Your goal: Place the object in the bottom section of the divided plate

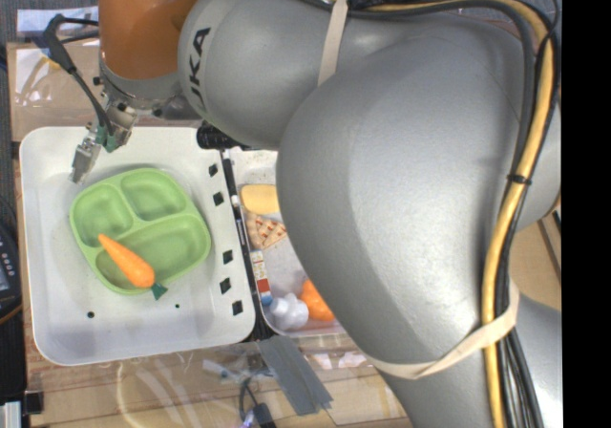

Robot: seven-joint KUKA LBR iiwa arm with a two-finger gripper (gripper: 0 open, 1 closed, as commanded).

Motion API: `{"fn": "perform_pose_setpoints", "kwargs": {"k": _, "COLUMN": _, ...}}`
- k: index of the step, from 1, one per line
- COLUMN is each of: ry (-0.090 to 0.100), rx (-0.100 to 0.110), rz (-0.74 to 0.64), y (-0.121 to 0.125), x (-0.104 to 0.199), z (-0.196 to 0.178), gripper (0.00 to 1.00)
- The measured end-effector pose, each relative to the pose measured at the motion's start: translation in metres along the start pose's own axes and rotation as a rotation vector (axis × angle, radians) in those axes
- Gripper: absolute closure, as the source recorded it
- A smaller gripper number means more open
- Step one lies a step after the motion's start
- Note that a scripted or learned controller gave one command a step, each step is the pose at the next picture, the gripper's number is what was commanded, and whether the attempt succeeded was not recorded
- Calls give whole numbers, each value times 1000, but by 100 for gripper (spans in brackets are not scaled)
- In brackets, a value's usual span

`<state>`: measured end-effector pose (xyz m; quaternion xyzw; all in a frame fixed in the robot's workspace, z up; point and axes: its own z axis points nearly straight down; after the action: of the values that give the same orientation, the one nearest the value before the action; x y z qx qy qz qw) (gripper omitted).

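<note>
carrot (127,262) lies in plate (143,195) bottom section, tip up-left, leaf end over rim | gripper (85,160) above plate's upper-left edge, apart from carrot, carrot down-right of it | finger state: cannot tell

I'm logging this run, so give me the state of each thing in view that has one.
Toy carrot: lying in the plate's bottom section, leafy end over the rim.
Green divided plate: flat in the left bin, two upper sections bare.
Gripper: above the plate's upper left, apart from the carrot.
Right bin: holds several toy foods.
</note>
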<state>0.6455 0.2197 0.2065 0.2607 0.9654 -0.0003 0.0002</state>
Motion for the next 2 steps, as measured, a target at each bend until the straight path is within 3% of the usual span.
{"fn": "perform_pose_setpoints", "kwargs": {"k": 1, "ry": -4, "rx": -4, "rz": -100, "y": -34, "x": -23, "z": -126, "gripper": 0}}
{"fn": "perform_pose_setpoints", "kwargs": {"k": 2, "ry": -2, "rx": -2, "rz": -101, "y": -34, "x": -23, "z": -124, "gripper": 0}}
